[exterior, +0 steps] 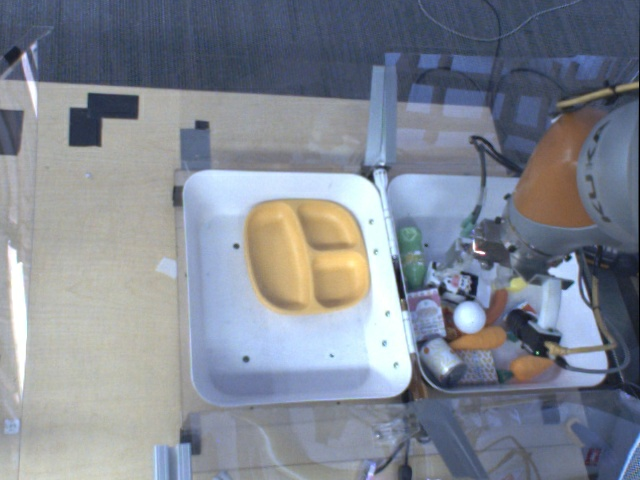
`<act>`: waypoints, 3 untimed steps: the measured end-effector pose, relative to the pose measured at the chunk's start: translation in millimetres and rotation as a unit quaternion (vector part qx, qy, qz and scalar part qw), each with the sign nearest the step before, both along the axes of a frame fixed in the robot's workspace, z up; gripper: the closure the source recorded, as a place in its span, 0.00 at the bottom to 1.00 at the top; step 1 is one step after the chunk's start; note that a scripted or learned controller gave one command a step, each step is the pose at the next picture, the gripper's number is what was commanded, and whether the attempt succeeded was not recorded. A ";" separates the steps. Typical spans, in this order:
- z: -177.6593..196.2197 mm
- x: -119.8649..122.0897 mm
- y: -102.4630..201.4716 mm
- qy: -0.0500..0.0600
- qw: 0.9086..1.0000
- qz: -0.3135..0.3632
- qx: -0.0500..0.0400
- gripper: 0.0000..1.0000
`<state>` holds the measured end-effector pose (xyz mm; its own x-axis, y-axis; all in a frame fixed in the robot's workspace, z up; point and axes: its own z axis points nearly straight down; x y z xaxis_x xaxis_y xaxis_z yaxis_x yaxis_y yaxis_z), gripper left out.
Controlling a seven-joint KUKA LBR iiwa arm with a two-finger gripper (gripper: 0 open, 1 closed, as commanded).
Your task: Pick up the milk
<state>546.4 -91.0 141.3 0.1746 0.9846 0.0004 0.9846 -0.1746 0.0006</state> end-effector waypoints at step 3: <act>-11.5 1.1 -14.0 -0.025 1.000 -0.006 -0.007 0.00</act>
